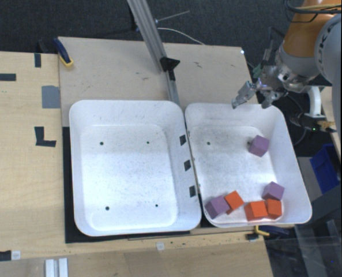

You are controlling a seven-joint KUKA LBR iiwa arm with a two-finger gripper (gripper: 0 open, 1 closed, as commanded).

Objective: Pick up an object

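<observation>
Gripper (pixel 252 96) hovers over right bin (pixel 217 154) far rim, jaws spread, empty. Risk: cubes crowded in near corner (pixel 248 205), fingers may jam between neighbours.

The table (pixel 21 154) has a light wood top, marked on its left part with dark and grey tape pieces (pixel 51 96). A paler board (pixel 119 68) lies over its rear middle, with a blue and yellow clamp (pixel 63 52) at that board's left corner. Two shallow white bins rest on the table side by side, touching: the left bin (pixel 78 154) and the right bin (pixel 289 149). A dark mat (pixel 67 183) shows under the left bin's edge. A metal rail (pixel 150 30) slants up from between the bins.
</observation>
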